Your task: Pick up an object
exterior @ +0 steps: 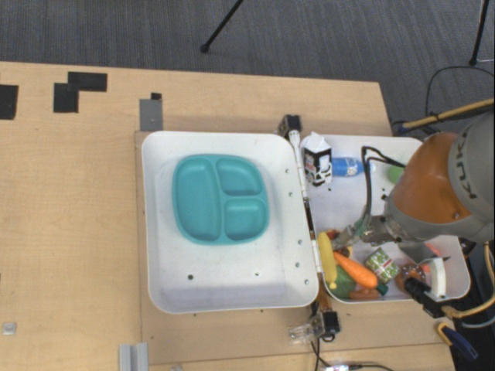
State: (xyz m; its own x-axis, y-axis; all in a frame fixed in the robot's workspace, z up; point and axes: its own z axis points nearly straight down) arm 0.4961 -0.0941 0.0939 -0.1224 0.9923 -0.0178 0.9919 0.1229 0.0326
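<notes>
Two white bins on tabletop (69,230): left bin (224,284) carries teal divided plate (220,199), right bin (456,273) carries pile for picking. Hand (363,234) low over pile, likely descending on grasp; grip state cannot tell. Likeliest target, carrot (360,271), lies near bin's front-left corner, long axis diagonal, beside yellow corn (327,260). Milk carton (316,161) upright at back.

Left bin (162,284): teal divided plate (220,199) sits in its middle. Wood counter (69,230) w/ black tape patches (77,91) at upper left. Grey carpet (116,18) beyond, w/ thin black stand leg (232,14) across it. Cables (452,72) at far right.
</notes>
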